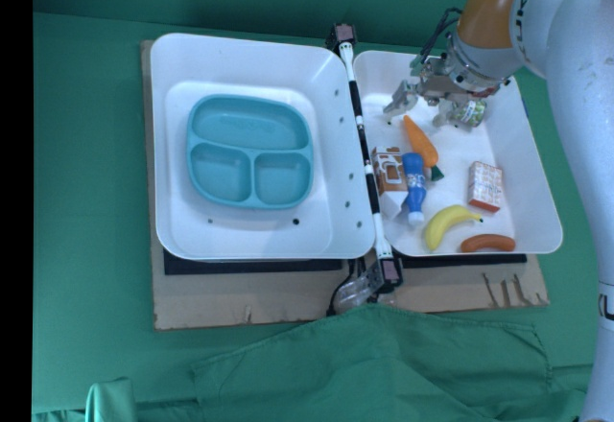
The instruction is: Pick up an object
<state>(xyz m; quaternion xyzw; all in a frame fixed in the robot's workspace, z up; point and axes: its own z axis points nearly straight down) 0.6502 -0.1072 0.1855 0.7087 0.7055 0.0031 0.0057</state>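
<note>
Nearest you, a rumpled green cloth [384,363] lies over the front of the bench, and a brown cardboard sheet [221,305] sticks out from under the two bins.

In the right bin [537,219] you have, from the front: a reddish sausage [487,243] lying flat, a curved yellow banana [448,223] just beside it, and an orange-and-white box [485,186] behind them. Toward the divider a blue and white bottle [414,188] lies on its side, with a small brown-and-white carton [388,170] next to it. Above the bottle is an orange carrot [420,143], tapered and smooth, with green at its lower end, tilted and touching the bottle's top.

The left bin [192,60] holds a teal plastic plate [250,151] with three compartments and rounded corners, lying flat at the centre.

At the far end of the right bin, the gripper [424,105] hangs just above the carrot's upper tip. Its two fingers stand spread apart, and you can see nothing between them. A small greenish jar-like thing [469,113] sits just beside it, too blurred to identify.
</note>
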